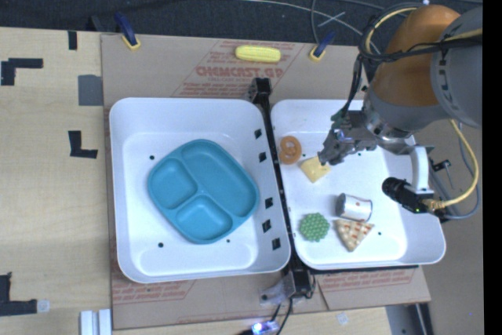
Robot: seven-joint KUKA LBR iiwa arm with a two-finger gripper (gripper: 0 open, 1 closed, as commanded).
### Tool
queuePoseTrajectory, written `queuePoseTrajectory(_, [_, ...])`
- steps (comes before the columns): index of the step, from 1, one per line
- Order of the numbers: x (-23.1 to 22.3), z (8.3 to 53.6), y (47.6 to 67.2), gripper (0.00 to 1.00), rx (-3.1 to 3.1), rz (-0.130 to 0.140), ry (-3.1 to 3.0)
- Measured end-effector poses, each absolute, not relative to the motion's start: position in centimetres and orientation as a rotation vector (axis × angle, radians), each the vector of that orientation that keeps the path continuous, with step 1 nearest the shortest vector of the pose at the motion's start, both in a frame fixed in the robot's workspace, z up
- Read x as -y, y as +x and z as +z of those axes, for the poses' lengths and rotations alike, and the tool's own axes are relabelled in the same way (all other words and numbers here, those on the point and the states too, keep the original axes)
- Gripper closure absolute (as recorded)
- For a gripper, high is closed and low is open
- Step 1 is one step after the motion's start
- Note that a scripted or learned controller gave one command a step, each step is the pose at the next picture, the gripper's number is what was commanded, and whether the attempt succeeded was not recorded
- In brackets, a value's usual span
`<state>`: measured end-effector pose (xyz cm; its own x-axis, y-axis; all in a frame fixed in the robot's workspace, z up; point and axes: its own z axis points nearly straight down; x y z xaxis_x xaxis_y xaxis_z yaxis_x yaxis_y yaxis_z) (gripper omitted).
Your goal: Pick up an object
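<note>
Left bin (125, 192) has one blue tray (202, 190), three compartments. On the tabletop (47, 192) behind the bins there's a single yellow corn cob (257, 53). Right bin (420, 243) holds five things: one orange donut (290, 149), one yellow cheese wedge (314, 169), one green ball (314, 227), one white cup (354, 207) on its side, one waffle slice (354, 233). The pincer (336, 148) sits just above and right of the cheese, maybe touching it. Too dark and blurry, so I can't tell how wide it's open or if it grips anything.
</note>
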<state>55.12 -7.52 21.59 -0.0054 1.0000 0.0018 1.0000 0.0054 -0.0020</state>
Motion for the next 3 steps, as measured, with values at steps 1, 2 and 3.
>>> queuePoseTrajectory(1, [3.3,21.5,53.3,1.00,2.224,0.002,-2.214])
queuePoseTrajectory(2, [-1.9,20.7,52.4,1.00,2.226,0.003,-2.213])
queuePoseTrajectory(3, [-7.0,21.1,50.0,1.00,2.226,0.003,-2.212])
